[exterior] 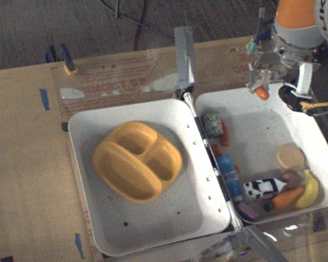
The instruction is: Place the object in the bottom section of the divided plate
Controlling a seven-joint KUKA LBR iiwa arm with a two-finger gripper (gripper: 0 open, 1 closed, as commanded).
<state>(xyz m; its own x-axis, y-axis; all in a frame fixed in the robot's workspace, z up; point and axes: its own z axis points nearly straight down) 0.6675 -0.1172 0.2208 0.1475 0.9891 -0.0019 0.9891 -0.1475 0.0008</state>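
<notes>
end effector (pixel 260 88) blurred, arm (pixel 304 3) cropped – top-right

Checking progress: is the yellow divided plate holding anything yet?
Empty. The divided plate sits in the left bin, and all its sections show bare yellow.

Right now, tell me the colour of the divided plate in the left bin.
Yellow-orange all over; the divided plate shows in the camera view.

Bench (pixel 24 180): left bin (pixel 99 230), right bin (pixel 257 137) side by side.
</notes>
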